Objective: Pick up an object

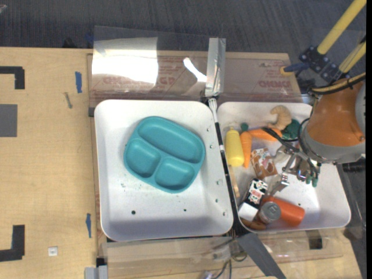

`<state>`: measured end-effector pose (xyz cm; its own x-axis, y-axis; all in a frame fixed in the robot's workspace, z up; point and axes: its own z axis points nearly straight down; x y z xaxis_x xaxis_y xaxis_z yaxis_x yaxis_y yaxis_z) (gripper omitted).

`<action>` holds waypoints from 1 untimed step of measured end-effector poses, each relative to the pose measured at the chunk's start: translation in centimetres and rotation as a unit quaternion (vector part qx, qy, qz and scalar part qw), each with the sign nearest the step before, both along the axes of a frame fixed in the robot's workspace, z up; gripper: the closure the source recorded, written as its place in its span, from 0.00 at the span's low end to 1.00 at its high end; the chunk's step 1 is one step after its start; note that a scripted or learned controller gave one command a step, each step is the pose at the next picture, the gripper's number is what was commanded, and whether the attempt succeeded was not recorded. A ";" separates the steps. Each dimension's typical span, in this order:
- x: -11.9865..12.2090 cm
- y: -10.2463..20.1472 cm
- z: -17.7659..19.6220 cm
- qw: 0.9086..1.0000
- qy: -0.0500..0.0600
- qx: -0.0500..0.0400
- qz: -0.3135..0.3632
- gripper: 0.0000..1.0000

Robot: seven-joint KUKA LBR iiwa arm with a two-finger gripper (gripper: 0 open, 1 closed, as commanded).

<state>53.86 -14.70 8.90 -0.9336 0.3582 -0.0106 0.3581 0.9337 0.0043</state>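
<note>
The right bin (334,205) holds a jumble of objects. A yellow bottle (234,147) lies by its left wall with an orange carrot (246,146) beside it. A printed snack packet (265,163) sits in the middle. A black-and-white carton (256,192) and an orange bottle with a grey cap (283,212) lie near the front wall. A tan piece (281,116) and a green piece (294,127) sit at the back. My gripper (294,168) hangs low over the bin's middle, just right of the snack packet, with nothing visibly in it.
The left bin (110,156) carries a teal divided plate (165,153). A clear plastic sheet (125,63) and a metal divider (215,65) stand behind the bins. The arm's orange band (337,124) covers the right bin's back right corner.
</note>
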 end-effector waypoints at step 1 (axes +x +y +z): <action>8.2 4.3 0.4 0.999 0.002 0.000 0.042 0.00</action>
